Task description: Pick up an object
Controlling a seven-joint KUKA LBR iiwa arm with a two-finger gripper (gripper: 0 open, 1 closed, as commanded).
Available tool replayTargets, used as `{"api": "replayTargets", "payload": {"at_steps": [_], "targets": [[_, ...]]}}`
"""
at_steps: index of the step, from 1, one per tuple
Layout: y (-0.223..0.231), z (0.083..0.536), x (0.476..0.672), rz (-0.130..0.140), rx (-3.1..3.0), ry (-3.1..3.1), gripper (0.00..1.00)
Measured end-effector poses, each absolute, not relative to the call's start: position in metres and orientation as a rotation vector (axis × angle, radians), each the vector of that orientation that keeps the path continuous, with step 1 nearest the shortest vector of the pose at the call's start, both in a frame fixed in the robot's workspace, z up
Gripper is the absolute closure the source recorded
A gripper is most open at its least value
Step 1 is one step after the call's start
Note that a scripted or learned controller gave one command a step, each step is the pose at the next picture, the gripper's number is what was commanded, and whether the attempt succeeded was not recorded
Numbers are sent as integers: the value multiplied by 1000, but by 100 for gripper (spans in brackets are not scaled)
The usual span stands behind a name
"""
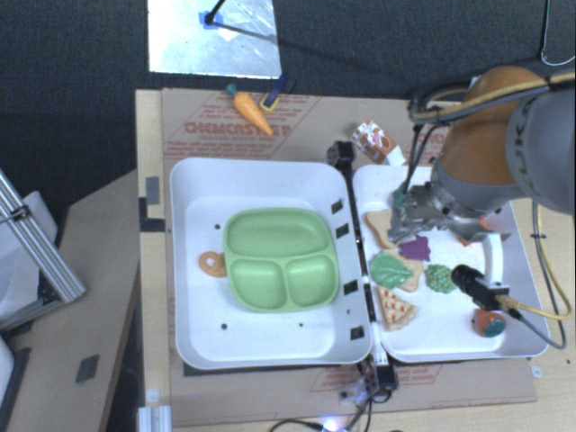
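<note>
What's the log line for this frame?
gripper: over right bin, above purple piece | grasp: unclear | green tray: left bin

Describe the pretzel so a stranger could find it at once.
Start at the left white bin, which holds a green divided tray. Just off that tray's left edge, on the bin floor, lies the pretzel: a small tan looped twist, the lone loose item in that bin.
</note>
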State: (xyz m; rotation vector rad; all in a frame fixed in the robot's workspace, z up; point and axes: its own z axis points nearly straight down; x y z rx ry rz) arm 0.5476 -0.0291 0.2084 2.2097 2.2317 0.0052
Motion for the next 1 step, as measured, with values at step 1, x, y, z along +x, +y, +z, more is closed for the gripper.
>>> {"api": "replayTargets", "payload": {"at_steps": [1], "targets": [[22,204,560,5,2209,2233,100]]}}
